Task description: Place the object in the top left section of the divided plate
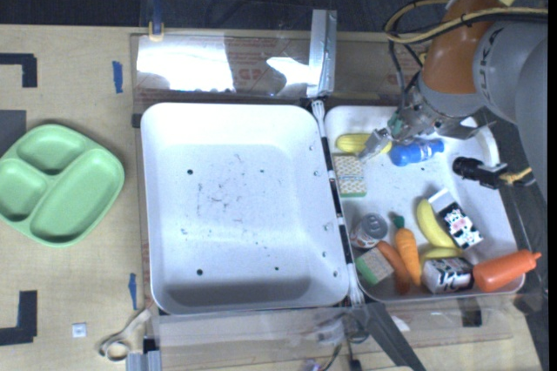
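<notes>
Carrots [402, 254], toy cow [461, 225] and bananas [429, 221] crowd the right bin's [500, 186] near end. Gripper [383, 140] sits at that bin's far end, just beside a yellow piece [351, 142] and blue bottle [415, 153]; grip state: cannot tell, nothing visibly held. Green divided plate [59, 183] lies far left of the gripper, past the left bin [235, 204]. No object picked yet, I'd judge.

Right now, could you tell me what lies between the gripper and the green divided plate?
In the camera view, the left white bin lies between the gripper, over the right bin, and the green divided plate on the bench's left.
</notes>
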`<act>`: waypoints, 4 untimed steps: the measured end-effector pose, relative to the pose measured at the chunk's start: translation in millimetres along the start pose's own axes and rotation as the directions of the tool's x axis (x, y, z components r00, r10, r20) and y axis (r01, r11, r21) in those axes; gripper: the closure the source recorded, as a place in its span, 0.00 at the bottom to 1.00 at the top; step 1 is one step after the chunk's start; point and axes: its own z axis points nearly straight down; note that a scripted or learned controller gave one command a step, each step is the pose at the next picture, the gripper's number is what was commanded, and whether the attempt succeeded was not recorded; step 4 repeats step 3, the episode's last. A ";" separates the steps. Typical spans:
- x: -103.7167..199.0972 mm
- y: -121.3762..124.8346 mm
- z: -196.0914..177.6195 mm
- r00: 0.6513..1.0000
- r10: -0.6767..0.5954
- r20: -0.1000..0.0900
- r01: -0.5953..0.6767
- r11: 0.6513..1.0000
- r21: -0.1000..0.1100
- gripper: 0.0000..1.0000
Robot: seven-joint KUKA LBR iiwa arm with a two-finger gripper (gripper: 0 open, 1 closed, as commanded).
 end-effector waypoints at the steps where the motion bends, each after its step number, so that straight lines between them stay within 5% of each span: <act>1: 34.7 22.8 -90.8 0.998 -0.070 -0.001 0.070 0.998 0.000 0.00; 2: 51.3 29.9 -305.8 0.996 -0.090 -0.001 0.090 0.996 0.001 0.00; 3: 124.7 57.4 -242.4 0.984 -0.177 -0.003 0.177 0.984 0.001 0.00; 4: 124.7 57.4 -242.4 0.984 -0.177 -0.003 0.177 0.984 0.001 0.00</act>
